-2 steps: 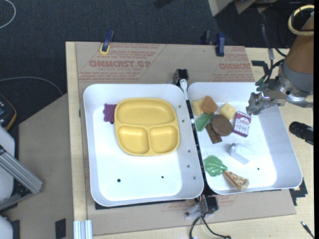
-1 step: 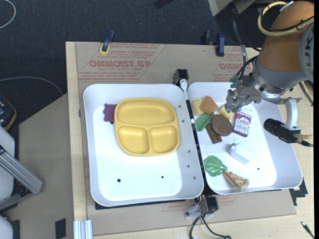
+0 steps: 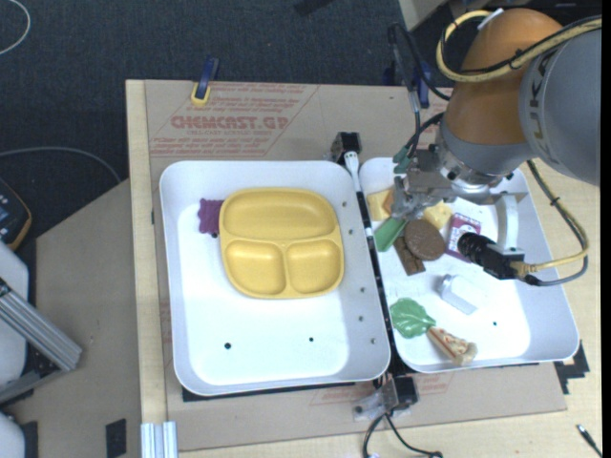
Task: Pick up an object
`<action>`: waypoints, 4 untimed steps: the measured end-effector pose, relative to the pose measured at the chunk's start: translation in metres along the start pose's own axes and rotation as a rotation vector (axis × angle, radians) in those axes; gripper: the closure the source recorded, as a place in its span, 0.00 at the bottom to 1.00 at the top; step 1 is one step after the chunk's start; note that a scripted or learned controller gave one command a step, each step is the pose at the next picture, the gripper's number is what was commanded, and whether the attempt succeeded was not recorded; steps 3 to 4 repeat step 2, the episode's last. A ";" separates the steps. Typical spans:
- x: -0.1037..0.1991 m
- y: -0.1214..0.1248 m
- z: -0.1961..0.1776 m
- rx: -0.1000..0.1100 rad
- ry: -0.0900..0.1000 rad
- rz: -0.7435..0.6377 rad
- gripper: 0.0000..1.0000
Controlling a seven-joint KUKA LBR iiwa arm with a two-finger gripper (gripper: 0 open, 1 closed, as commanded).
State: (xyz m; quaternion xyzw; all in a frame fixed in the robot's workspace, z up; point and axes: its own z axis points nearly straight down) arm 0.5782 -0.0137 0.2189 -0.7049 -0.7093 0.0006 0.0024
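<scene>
My gripper [image 3: 410, 201] hangs low over the upper left part of the right bin [image 3: 535, 337], right above a cluster of small toys. Under and beside it lie a green piece [image 3: 386, 234], a brown round cookie [image 3: 425, 240], a yellow piece [image 3: 438, 216] and a pink packet [image 3: 465, 226]. Further down the bin sit a small grey block [image 3: 457, 294], a green leaf shape [image 3: 410, 316] and a pizza slice [image 3: 452, 343]. The wrist hides the fingers and whatever lies directly beneath them.
The left bin [image 3: 267, 337] holds a yellow divided plate [image 3: 282, 239] and a purple object [image 3: 208, 215] at its left edge. A black cable fitting [image 3: 487, 254] crosses the right bin. The arm's orange band [image 3: 496, 65] looms over the bin's far side.
</scene>
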 end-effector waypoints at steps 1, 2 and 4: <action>0.057 0.004 -0.001 -0.005 0.000 -0.001 1.00; 0.038 0.003 -0.015 -0.008 -0.003 0.007 1.00; 0.038 0.003 -0.015 -0.008 -0.003 0.007 1.00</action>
